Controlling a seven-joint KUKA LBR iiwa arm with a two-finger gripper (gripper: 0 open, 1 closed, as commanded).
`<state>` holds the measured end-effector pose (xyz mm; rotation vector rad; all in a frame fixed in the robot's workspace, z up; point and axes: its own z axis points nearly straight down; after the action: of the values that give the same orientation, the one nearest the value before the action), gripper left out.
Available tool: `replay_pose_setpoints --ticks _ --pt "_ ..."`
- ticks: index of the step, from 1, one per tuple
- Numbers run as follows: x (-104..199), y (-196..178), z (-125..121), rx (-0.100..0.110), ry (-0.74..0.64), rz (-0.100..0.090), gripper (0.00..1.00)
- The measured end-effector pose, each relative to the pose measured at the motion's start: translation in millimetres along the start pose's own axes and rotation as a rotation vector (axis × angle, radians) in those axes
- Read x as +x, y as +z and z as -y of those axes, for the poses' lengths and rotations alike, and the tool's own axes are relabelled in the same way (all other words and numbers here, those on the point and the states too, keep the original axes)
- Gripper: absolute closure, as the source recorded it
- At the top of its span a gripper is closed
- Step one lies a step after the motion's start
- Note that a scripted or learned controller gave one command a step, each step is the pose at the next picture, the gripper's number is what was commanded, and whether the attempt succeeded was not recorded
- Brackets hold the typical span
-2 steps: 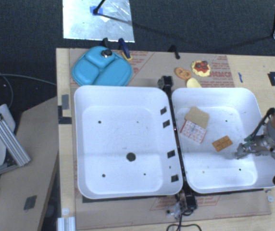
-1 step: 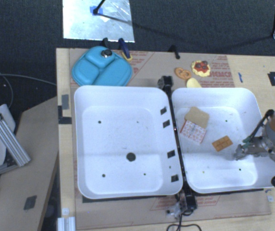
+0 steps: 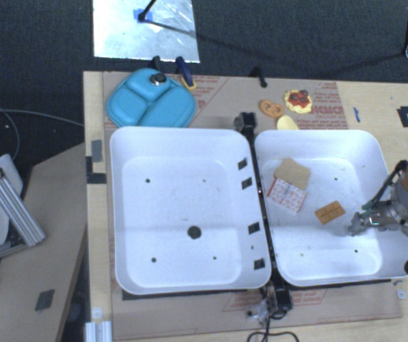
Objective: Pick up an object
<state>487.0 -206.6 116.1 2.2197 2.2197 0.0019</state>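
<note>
Gripper low in the right bin, nothing held

Nearest the camera, at the lower middle of the frame, cables (image 3: 272, 311) gathered below the seam between the two bins. Right of centre, the right bin (image 3: 364, 266) held an orange tile (image 3: 329, 211), a red-patterned packet (image 3: 286, 194) and a tan block (image 3: 292, 172) lying partly over it. At the right edge the gripper (image 3: 361, 223) sat low over the bin floor, just beside the tile; whether its fingers were parted or closed could not be told, and nothing showed between them. To grasp well, it probably should centre over the tile, straddle its narrow sides, press down to the floor, then close and lift straight
</note>
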Motion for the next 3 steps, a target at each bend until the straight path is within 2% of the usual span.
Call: replay_pose_setpoints --ticks 3 --pt "0.1 -11.6 -0.1 0.0 0.0 0.0 1.0"
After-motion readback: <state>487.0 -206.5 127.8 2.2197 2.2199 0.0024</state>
